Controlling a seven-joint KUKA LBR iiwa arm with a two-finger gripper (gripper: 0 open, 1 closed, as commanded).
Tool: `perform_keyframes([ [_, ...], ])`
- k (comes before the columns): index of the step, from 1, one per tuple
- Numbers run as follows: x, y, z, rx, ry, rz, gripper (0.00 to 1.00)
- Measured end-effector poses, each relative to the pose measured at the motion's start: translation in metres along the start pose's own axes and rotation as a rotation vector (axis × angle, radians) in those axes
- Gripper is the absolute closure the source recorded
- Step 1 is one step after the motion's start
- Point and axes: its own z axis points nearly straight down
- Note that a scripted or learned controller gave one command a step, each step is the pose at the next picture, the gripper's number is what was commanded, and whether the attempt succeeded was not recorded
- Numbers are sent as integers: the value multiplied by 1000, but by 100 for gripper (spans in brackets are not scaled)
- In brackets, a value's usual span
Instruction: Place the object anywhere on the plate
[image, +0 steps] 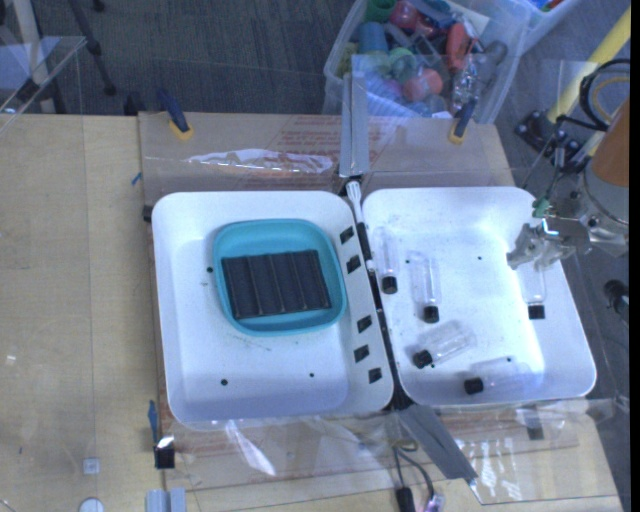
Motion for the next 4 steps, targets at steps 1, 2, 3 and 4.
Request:
perform_keyframes([
  [1,0,0,0,0,0,0,0],
  [2,-32,41,-12,-3,0,96,0],
  [3,-28,81,20,-3,-1,107,0],
  [4,-23,85,-3,-5,-2,79,0],
])
